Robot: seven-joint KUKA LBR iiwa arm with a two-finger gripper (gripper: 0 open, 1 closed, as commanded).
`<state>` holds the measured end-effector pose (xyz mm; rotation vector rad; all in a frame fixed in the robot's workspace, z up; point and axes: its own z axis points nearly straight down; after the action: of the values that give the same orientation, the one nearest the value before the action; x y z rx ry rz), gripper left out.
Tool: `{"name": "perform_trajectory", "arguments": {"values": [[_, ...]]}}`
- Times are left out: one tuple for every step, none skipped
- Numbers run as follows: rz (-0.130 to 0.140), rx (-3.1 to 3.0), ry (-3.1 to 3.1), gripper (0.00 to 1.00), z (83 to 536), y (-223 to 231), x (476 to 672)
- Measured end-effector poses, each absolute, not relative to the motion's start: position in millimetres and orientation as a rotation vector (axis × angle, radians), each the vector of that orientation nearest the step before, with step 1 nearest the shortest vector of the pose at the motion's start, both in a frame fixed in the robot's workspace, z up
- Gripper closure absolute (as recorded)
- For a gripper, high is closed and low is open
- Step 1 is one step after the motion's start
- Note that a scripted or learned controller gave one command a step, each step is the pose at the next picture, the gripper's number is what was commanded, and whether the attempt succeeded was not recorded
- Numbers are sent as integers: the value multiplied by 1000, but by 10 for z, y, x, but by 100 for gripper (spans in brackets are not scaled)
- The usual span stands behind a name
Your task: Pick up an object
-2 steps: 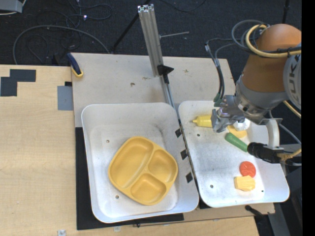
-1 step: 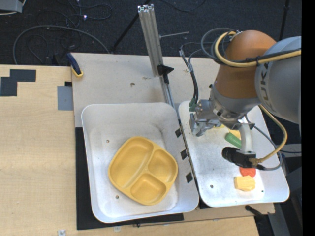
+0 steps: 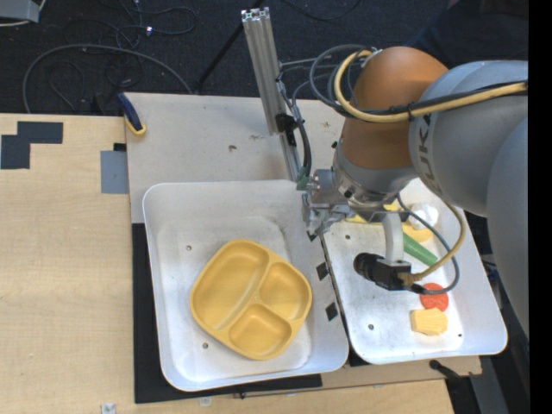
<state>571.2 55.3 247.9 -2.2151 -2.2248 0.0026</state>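
The plate [image 3: 250, 298], yellow with three compartments, lies flat in the left bin [image 3: 169, 339], a little below the middle of the frame and towards that bin's lower right. Nothing is touching it. The gripper [image 3: 319, 221] hangs over the upper right corner of the same bin, right at the wall where the two bins meet, well up and to the right of the plate. From where I stand I cannot tell whether it is clenched or released, and I see nothing held in it. The arm [image 3: 448, 136] comes in from the right, and its big orange and grey bulk covers the upper part of the right bin [image 3: 470, 341]. In that bin, right of centre in the frame, a green piece [image 3: 421, 251] lies at a slant, partly under the arm; below it sits a small red piece [image 3: 435, 301], and just beneath that a yellow block [image 3: 429, 321], the two nearly touching. An aluminium post [image 3: 263, 67] leans up from behind the bins at top centre.
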Motion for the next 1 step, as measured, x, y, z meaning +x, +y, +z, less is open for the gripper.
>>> {"name": "perform_trajectory", "arguments": {"values": [[3, -2214, -2225, 100, 2309, 1049, 5861]]}}
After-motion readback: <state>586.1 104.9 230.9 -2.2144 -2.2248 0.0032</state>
